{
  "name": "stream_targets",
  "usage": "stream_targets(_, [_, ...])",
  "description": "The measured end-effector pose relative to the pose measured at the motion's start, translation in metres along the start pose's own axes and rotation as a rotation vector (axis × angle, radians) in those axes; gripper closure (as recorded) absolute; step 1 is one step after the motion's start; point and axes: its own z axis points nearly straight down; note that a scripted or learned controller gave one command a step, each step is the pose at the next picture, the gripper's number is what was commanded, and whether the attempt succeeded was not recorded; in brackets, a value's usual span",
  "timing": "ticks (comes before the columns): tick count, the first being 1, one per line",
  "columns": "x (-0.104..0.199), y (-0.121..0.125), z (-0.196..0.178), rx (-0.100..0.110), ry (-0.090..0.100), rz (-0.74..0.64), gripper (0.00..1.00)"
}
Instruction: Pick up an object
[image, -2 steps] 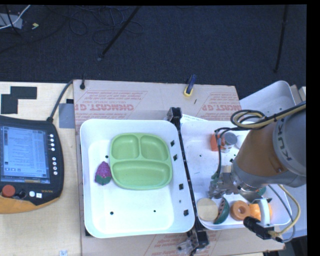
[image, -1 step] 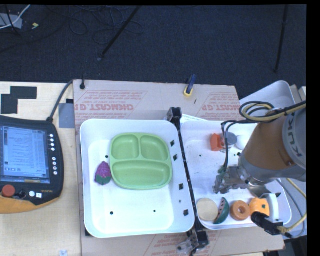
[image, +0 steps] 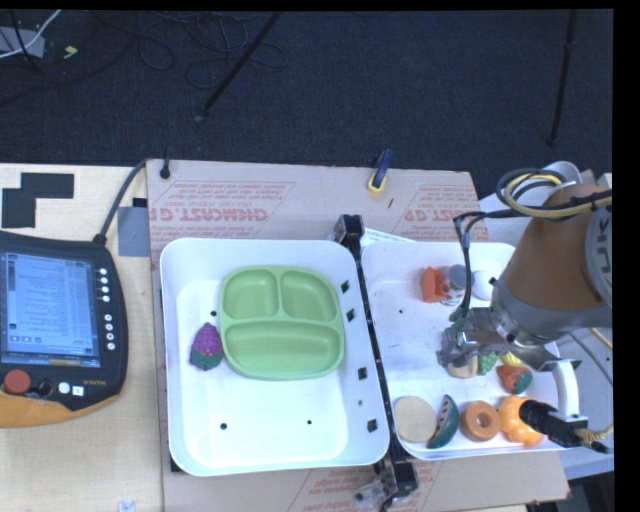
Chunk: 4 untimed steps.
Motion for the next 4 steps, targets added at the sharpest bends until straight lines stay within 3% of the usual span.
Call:
stream_targets(1, [-0.001, 0.001, -0.041, 0.001, 0.000, 0.000, 1.00])
stream_targets(3, [0.080, 0.034, -0.030, 0.006, 0.001, -0.004, 1.00])
stream_targets(4, [0.102, 0.052, -0.034, 0.005, 0.000, -0.002, 1.00])
